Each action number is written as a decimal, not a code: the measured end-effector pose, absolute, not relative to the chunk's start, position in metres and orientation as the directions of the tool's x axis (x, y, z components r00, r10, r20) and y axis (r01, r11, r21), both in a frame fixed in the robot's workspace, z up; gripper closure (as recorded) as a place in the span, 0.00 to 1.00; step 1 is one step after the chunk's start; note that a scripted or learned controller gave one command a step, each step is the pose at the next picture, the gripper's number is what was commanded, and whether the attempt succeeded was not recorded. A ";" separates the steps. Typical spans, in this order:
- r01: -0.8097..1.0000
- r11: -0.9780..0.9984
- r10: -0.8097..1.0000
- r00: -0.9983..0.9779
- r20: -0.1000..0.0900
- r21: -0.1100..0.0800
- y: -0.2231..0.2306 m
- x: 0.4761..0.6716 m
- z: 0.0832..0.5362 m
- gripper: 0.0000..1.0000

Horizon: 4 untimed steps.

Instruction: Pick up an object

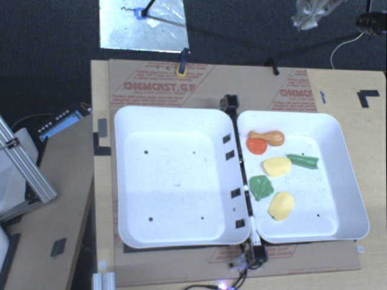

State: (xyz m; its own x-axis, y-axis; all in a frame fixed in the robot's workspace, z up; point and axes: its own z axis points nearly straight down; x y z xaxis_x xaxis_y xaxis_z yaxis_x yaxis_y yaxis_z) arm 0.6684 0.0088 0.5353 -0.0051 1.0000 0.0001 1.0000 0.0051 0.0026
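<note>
On the bench (375, 162) in front of you, two shallow white bins sit side by side on a printed cardboard sheet (163, 80), their inner rims touching along a line of black clips (233, 156).

Your left bin (130, 132) is the larger patch of bare white floor, with only a few small dark dots on it and all four walls free to approach.

Your right bin (344, 162) holds every object, and they crowd its left half, close to the shared rim. That leaves you open floor along its right wall and its near edge.

Largest of the pieces are two yellow ones: a yellow lump (281, 205) toward the near side, apart from its neighbours, and a yellow piece (276, 166) in the middle. Just left of the lump lies a green leaf-shaped piece (260, 187), very near the shared rim. A long green piece (303, 161) lies just right of the middle yellow piece, close to or touching it. An orange piece (269, 137) lies nearest the far wall, and a red disc (256, 146) touches its near side.

The gripper (307, 18) hangs well beyond the bins, over the dark floor at the top right, pale and blurred; you cannot tell how its fingers stand, and nothing shows between them.
</note>
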 end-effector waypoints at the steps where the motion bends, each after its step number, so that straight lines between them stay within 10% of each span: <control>1: 1.000 0.001 1.000 -0.001 0.000 0.003 0.000 0.668 0.535 1.00; 4: 1.000 0.002 1.000 -0.002 0.000 0.003 0.004 0.668 0.535 1.00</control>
State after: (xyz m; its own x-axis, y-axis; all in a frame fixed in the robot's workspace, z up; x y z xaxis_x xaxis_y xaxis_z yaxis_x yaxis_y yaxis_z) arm 0.6684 0.0040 0.5354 -0.0024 1.0000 -0.0004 1.0000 0.0024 0.0026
